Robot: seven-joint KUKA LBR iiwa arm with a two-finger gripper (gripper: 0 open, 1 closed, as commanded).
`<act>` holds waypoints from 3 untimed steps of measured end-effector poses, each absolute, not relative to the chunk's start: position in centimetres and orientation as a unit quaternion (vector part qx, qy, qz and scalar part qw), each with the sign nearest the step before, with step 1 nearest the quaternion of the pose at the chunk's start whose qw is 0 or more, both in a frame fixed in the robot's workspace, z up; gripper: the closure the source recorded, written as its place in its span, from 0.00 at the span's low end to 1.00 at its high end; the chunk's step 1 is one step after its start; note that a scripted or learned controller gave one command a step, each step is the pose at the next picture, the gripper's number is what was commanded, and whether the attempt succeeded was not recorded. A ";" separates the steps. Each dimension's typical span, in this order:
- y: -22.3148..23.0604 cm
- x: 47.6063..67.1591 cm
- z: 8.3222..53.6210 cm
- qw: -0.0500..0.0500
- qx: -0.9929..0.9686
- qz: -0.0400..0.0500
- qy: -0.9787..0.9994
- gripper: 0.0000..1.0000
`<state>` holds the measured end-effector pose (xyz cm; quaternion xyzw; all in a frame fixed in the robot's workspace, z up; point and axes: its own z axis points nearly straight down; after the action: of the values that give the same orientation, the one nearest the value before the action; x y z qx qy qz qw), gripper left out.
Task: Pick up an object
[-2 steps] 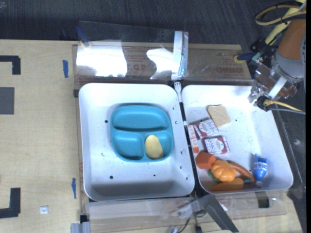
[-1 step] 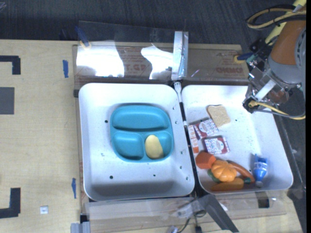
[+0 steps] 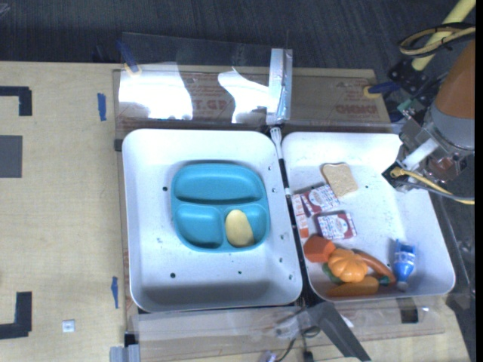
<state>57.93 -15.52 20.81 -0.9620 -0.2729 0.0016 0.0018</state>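
The right bin [image 3: 377, 145] holds a tan slice of bread [image 3: 340, 178], two red-and-white packets [image 3: 324, 211], an orange and red bunch of toy vegetables [image 3: 346, 265] and a small blue bottle [image 3: 404, 261]. In the left bin [image 3: 143, 202] lies a blue divided tray [image 3: 207, 191] with a yellow egg-shaped piece [image 3: 238, 227] in its lower right compartment. My gripper [image 3: 421, 161] hangs over the right bin's upper right edge, to the right of the bread and apart from it. Nothing shows between its tips.
A clear plastic sheet and a metal bracket [image 3: 278, 85] stand behind the bins. The bins' shared wall [image 3: 285, 202] runs down the middle. A wooden bench top [image 3: 60, 202] stretches to the left.
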 end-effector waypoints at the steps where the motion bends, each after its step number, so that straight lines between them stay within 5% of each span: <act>1: -15.5 57.9 20.8 0.002 -0.962 0.002 -0.273 0.00; 2: -13.7 49.7 13.0 0.003 -0.972 0.004 -0.234 0.00; 3: -21.0 47.9 17.6 -0.001 -0.956 0.000 -0.294 0.00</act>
<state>47.93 -20.98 17.59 -0.9557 -0.2942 -0.0001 -0.0007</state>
